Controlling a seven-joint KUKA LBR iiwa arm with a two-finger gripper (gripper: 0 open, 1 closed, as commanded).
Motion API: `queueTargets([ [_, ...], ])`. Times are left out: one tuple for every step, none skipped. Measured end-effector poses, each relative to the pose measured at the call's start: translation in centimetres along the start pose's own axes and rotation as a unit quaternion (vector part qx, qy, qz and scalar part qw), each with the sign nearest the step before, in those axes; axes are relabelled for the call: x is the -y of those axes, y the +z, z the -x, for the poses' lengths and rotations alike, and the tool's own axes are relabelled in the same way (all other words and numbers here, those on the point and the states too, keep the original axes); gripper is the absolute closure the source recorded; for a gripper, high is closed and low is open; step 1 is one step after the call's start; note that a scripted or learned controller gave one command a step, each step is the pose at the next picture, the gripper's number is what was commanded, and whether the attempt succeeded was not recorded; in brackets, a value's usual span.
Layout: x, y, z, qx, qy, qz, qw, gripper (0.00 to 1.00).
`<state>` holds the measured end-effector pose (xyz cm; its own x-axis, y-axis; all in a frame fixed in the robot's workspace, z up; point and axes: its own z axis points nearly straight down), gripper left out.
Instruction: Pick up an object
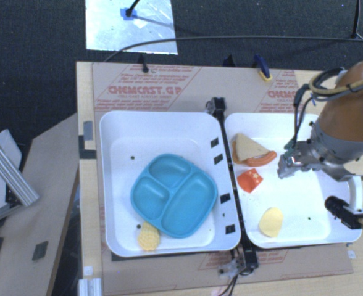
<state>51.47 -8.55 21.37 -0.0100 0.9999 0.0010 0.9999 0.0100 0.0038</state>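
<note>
Camera view puts the gripper low over the right bin, just right of the sandwich wedge and up-right of the red piece. Whether its grasping part is spread or closed I cannot tell; it reads as a small grey blur, and nothing is visibly held in it. The step in hand looks like the approach, with no grasp made yet.

The red piece, a small blocky toy with a flat top, lies just below the sandwich wedge, near the divider between the bins. The sandwich wedge is tan with a red-orange edge along its lower side. A pale yellow toy sits well below it, toward the bin's near wall.

Next, the arm would need to settle on one target, centre over it, and drop straight down.
</note>
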Motion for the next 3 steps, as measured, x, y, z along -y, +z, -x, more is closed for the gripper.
queueTargets([
  [-2.0,0.8,-4.7,0.0,0.0,-0.001,1.0,1.0],
  [-3.3,-0.3,-10.3,-0.001,-0.001,-0.001,1.0,1.0],
  [-5.6,-1.2,-16.0,0.0,0.0,0.0,1.0,1.0],
])
